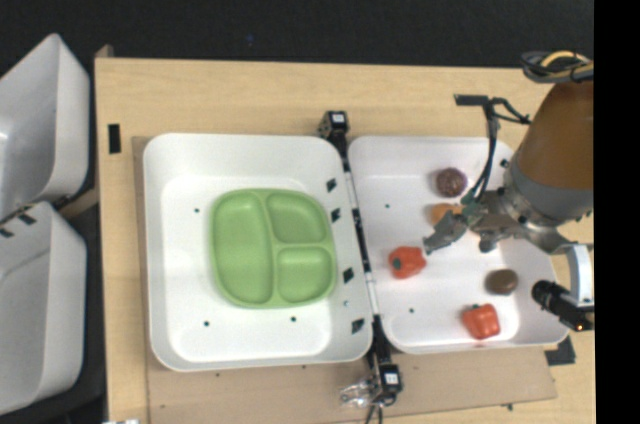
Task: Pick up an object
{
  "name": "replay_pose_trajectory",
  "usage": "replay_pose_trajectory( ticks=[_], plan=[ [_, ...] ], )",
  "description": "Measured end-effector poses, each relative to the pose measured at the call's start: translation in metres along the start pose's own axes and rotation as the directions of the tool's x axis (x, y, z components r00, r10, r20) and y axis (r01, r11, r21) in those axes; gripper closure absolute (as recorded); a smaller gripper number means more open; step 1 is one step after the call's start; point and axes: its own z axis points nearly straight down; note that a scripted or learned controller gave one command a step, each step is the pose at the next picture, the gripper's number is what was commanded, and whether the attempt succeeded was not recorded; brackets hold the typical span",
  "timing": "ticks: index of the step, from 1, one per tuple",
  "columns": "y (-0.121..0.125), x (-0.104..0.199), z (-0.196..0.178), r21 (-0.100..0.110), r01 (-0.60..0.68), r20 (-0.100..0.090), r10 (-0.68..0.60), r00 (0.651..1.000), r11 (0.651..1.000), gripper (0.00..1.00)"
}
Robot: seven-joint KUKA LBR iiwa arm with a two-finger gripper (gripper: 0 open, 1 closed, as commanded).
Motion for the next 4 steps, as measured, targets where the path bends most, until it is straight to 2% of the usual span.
replay_pose_trajectory(
  ticks=[1, 2, 3, 4],
  plan=[
    [0.003, 0.004, 0.044, -0.001, -0.003, 0.000, 0.003, 1.000, 1.000, 0.00],
    [0.001, 0.000, 0.107, 0.000, 0.000, 0.000, 0.000, 1.000, 1.000, 0.00],
    [0.002, 0.000, 0.093, -0.006, -0.008, 0.000, 0.008, 1.000, 1.000, 1.00],
    [0.006, 0.000, 0.030, -0.009, 0.003, 0.002, -0.003, 1.000, 1.000, 1.00]
  ],
)
